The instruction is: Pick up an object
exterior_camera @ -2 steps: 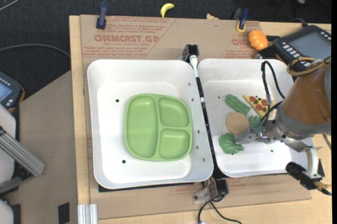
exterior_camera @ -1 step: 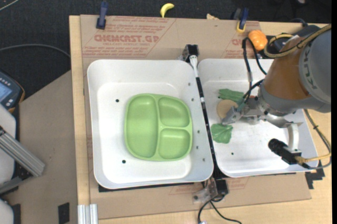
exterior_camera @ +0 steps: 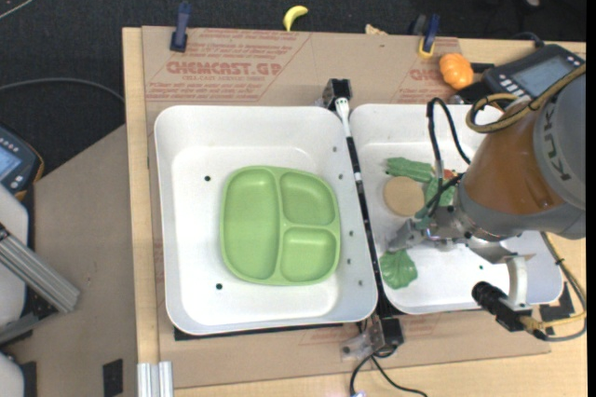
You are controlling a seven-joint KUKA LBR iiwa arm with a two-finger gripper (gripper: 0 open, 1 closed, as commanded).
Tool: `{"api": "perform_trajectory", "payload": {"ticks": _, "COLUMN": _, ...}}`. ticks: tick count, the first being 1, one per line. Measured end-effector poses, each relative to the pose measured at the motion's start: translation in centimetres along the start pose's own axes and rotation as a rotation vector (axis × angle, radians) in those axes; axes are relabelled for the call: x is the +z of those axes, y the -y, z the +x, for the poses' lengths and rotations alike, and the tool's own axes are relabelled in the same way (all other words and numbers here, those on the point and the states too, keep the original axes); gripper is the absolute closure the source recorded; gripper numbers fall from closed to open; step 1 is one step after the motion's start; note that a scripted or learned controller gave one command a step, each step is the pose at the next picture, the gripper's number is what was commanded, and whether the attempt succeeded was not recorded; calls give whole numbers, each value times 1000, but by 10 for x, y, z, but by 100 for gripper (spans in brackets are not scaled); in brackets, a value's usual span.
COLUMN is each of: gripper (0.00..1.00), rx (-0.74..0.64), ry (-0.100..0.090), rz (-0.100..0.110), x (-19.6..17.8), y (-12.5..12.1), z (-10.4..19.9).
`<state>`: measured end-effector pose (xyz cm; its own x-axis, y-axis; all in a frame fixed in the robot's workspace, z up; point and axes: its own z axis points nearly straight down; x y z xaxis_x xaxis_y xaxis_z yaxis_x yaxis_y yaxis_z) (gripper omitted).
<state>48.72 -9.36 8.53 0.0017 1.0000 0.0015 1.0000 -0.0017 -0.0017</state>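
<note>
A tan disc (exterior_camera: pixel 403 196) lies in the right bin (exterior_camera: pixel 410 293), with green pieces at its 1 o'clock (exterior_camera: pixel 410 169) and 6 o'clock (exterior_camera: pixel 399 269). The gripper (exterior_camera: pixel 416 232) sits low over the bin at the disc's 5 o'clock, and its grip cannot be told. A green tray (exterior_camera: pixel 278 225) fills the left bin (exterior_camera: pixel 186 143), at 9 o'clock.

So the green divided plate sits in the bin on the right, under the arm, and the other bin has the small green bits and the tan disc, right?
Not quite. The camera view shows the green divided plate in the left bin, away from the arm. The small green bits and the tan disc lie in the right bin, where the arm reaches in.
</note>
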Motion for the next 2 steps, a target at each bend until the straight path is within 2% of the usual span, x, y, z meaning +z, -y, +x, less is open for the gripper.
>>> {"api": "perform_trajectory", "payload": {"ticks": 1, "gripper": 0, "rx": 3, "ry": 4, "rz": -1, "x": 0, "y": 9, "z": -47}}
{"api": "perform_trajectory", "payload": {"ticks": 2, "gripper": 100, "rx": 0, "ry": 3, "rz": -4, "x": -10, "y": 8, "z": -44}}
